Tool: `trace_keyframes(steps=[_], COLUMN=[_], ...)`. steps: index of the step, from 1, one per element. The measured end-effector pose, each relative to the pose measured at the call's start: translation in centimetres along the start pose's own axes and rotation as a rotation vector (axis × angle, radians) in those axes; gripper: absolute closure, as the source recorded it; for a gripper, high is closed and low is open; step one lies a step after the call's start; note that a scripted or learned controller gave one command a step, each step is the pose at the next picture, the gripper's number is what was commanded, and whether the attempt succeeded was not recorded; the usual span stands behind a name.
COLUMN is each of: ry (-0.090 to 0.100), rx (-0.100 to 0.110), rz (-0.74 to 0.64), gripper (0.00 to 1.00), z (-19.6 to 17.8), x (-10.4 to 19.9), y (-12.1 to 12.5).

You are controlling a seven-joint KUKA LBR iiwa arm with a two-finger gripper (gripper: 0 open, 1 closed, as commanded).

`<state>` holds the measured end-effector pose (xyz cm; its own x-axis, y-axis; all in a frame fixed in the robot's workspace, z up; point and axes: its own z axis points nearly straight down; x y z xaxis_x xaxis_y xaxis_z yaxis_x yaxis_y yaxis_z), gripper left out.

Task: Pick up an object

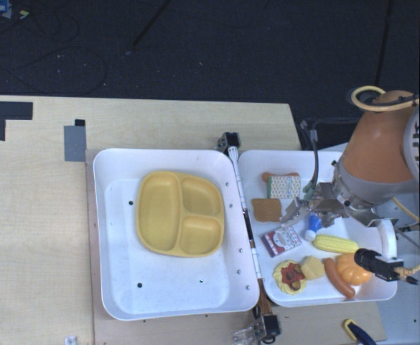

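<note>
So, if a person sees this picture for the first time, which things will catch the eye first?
Probably the yellow divided plate, lying alone in the left bin. Next, the arm's big orange band at the right, over the right bin, with the gripper low among small toy foods there. Among these, the corn cob and a small pizza stand out near the front.

Desk [37, 221]: pale wood-grain top, seen from above at a slant, dark floor beyond its far edge. Two shallow white bins sit directly on it side by side, long edges touching: left bin [116, 279] and right bin [256, 165]. Flat grey patches lie on the desk surface near its far left corner, one [74, 143] just beside the left bin's far corner.
</note>
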<state>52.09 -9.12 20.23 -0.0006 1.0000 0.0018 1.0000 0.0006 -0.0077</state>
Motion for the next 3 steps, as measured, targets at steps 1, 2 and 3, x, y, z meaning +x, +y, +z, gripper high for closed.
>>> trace_keyframes(steps=[1, 2, 3], ry=[0.001, -0.002, 0.003], rx=[-0.005, -0.007, -0.002], rz=[0.001, 0.003, 0.005], gripper=[0.0, 0.0, 1.0], z=[11.4, 11.4, 10.6], x=[-1.3, 0.7, 0.8], y=[-0.4, 0.9, 0.9])
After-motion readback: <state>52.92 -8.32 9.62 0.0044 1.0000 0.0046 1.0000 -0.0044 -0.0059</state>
